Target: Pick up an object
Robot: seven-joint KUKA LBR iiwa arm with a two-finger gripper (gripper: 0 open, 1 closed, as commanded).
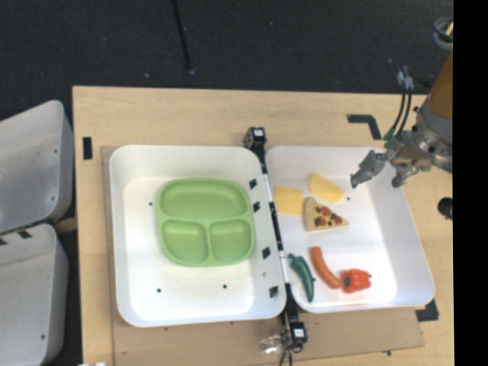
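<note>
In the right bin (396, 235) lie several toy foods. A yellow cheese slice (287, 200) sits by the left wall, a yellow wedge (327, 188) beside it, and a pizza slice (322, 216) just below. Nearer the front are a green pepper (302, 274), an orange sausage (324, 268) and a red pepper (356, 280). My gripper (379, 171) hangs over the bin's upper right part, to the right of the yellow wedge. Its two fingers are spread apart with nothing between them.
The left bin (130, 204) holds a green divided plate (205, 221). A black clip row marks the seam between the bins (268, 219). The grey arm comes in from the right edge, above the bin's far corner.
</note>
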